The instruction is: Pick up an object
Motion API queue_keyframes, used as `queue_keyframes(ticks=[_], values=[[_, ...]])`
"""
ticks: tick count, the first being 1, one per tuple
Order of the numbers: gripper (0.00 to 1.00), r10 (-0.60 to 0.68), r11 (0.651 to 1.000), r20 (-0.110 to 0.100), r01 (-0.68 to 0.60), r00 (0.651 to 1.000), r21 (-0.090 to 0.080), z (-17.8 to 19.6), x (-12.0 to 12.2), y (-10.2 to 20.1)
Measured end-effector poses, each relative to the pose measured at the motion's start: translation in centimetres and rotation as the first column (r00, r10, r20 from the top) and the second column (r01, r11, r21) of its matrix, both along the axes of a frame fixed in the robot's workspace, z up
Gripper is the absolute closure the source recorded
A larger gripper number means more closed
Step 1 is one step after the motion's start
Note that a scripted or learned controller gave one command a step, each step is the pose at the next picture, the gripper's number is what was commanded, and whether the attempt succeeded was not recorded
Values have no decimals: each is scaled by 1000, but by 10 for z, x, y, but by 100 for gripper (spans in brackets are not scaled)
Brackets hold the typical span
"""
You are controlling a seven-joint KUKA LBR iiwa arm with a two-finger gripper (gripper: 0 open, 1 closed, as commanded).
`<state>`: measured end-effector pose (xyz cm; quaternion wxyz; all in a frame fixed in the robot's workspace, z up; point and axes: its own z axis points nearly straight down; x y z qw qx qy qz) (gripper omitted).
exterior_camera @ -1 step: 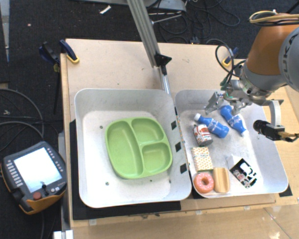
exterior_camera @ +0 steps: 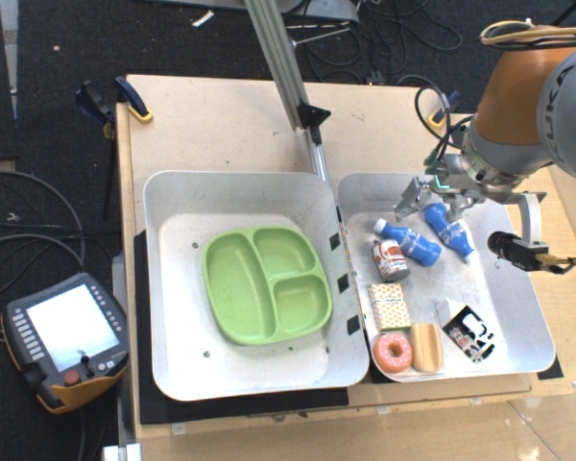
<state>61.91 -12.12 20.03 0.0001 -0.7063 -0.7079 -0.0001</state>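
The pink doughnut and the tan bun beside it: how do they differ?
The doughnut is pink, the bun tan. The doughnut is a ring with a hole; the bun is a solid oblong. Both lie side by side at the near edge of the right bin.

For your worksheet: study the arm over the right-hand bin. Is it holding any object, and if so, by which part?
Nothing is visibly held. The gripper hangs above the blue bottles in the right bin, with no object seen between its jaws.

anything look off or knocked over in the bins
Nothing looks spilled or broken. In the right bin two blue bottles and a small can lie on their sides. The green divided plate sits askew in the left bin.
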Motion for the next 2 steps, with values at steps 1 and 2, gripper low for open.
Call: queue_keyframes(ticks=[1,2], values=[[0,-2,1000,-5,2,1000,0,-45,-6,3],[0,-1,1000,16,1,1000,-11,-88,-6,8]])
